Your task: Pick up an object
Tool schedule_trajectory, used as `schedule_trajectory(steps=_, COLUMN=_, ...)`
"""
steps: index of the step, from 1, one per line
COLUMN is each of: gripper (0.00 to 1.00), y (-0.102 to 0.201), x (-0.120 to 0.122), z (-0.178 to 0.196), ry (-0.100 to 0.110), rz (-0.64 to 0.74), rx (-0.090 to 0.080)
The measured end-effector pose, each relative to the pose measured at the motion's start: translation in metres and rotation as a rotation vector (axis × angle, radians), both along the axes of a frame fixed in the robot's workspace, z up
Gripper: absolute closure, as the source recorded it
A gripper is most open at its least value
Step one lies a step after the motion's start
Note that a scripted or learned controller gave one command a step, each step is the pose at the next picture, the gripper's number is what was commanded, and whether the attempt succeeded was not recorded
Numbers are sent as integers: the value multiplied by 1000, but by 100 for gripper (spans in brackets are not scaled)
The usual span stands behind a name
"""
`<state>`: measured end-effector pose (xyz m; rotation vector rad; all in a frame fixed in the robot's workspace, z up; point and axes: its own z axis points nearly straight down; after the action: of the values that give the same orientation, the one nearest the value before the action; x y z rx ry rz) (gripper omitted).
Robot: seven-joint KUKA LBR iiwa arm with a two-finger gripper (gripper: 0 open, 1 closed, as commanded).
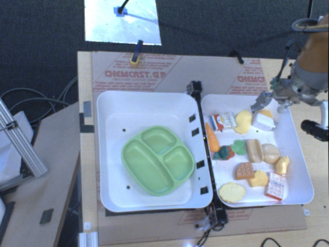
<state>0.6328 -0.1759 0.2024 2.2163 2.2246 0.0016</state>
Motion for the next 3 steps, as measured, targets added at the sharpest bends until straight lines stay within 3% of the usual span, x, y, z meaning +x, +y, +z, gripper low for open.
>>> schedule_trajectory(steps=1, gripper=0, y=1, x=-2, z=-62, ry=4, rz=-2, rx=1)
schedule_trajectory(steps=2, gripper=0, y=0, x=3, z=-92, ry=-16, rz=-2, rx=-5)
schedule_trajectory(steps=3, gripper=100, y=-2, x=4, z=-81, ry=-21, rz=0, rx=-10)
